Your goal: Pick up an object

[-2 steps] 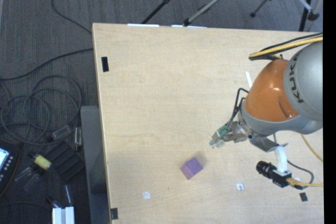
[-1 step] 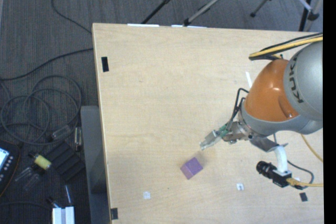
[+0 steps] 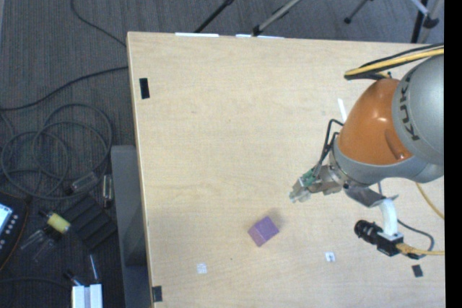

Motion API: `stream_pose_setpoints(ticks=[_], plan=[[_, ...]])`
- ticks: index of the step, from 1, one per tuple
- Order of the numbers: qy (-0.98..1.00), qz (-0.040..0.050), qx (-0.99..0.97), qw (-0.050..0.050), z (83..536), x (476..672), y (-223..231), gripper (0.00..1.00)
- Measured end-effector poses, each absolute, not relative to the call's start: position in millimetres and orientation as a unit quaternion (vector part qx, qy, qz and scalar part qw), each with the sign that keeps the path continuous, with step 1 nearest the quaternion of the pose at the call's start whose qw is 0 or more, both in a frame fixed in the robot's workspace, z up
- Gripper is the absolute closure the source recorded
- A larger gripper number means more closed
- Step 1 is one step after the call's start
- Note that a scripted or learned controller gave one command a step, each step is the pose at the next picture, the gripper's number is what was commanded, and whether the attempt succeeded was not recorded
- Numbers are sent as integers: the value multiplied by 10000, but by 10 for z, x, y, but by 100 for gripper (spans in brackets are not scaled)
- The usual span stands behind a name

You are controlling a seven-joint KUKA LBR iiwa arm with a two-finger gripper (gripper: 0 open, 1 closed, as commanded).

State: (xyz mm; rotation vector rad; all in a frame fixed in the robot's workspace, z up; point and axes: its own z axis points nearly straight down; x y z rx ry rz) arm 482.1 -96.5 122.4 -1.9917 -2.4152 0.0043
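Pale wooden bench top [image 3: 231, 119] bears a small purple cube [image 3: 263, 230] near its lower edge, apart from the gripper [image 3: 302, 190] up and to its right, whose finger state cannot be told.

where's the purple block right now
In the camera view the purple block lies on the light wooden surface near the bottom edge, slightly right of centre. It sits apart from the gripper, below and to its left.
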Motion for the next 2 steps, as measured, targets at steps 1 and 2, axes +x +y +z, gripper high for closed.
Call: stream_pose_setpoints(ticks=[1, 2], plan=[[-7715, 14, -6362, 55, 1224, 4821, -965, 0], [-7684, 15, -6400, 23, 823, 4822, -1066, 0]])
